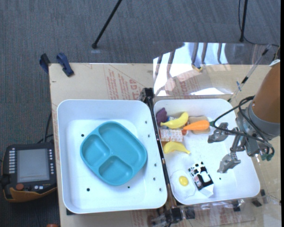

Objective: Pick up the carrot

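Observation:
The orange carrot (197, 125) lies in the right bin (241, 186), near its back middle, beside a yellow banana (178, 120) and a tan piece. My gripper (222, 150) hangs over the right part of that bin, to the right of the carrot and a little nearer the front. Its two grey fingers (217, 137) stand spread apart with nothing between them, so it is open. There is a gap between the carrot's thick end and the closest finger.
The left bin (66, 126) holds a blue divided plate (113, 152). In the right bin also lie a second banana (176, 148), a small printed box (171, 135), a purple item (161, 114), a fried egg (182, 180) and a black-and-white carton (201, 177). A pendant (29, 169) sits left.

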